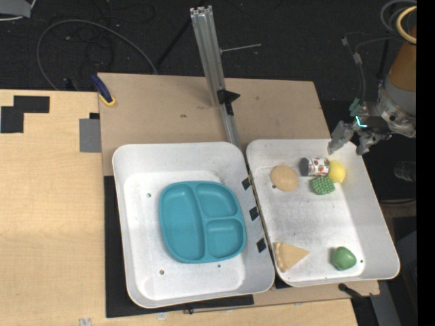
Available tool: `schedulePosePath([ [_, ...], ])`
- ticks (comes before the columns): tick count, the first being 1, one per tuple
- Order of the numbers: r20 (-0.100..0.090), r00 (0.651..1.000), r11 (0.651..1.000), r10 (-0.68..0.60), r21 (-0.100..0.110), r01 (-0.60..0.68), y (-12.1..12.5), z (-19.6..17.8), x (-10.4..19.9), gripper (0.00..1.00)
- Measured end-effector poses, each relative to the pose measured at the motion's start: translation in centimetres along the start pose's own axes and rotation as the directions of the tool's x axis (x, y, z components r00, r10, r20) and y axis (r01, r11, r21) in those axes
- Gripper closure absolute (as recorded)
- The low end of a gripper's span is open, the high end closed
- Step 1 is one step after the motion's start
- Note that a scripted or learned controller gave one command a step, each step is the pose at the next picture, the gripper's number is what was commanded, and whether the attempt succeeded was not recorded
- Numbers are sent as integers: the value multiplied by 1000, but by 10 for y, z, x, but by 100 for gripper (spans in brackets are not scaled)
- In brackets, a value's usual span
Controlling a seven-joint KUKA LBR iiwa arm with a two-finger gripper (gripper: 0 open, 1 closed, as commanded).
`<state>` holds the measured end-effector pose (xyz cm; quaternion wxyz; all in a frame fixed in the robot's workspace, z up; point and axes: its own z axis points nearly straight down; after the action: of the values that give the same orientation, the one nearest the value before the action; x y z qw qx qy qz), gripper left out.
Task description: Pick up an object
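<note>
Two bins: left bin (129, 182) and right bin (370, 212), shallow and white, lie side by side on the bench, their inner rims meeting at small black clips.
Left bin contents: a teal divided plate (202, 221) with three compartments lies flat near the middle.
Right bin, far end: a beige rounded piece (285, 178), a small can (315, 166) lying on its side with a red-and-white pattern, a yellow ball-like fruit (337, 173) and a green bumpy ball (323, 185) sit in a tight cluster; the can, yellow fruit and green ball appear to touch, though the print on the can is too small to read.
Right bin, near end: a tan wedge (291, 255), like a slice of bread or pizza, lies by the inner rim; a smooth green fruit (344, 258) sits well apart from it, toward the outer rim.
Arm: cut off by the right edge, so just the orange band and wrist show.
Gripper: the gripper (355, 141) hangs over the far right corner of the right bin, near the yellow fruit but apart from it; its two dark fingers are spread, with nothing between them.
Mast: a metal post (211, 60) rises behind the bins; its foot is hidden behind their rims.
Background: dark cables on the floor, hard to make out.
</note>
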<state>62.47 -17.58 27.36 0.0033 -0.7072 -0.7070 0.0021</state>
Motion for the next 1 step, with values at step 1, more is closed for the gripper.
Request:
schedulePosePath([
  [1,1,1000,1000,-1,-6,1,1,-3,0,0],
])
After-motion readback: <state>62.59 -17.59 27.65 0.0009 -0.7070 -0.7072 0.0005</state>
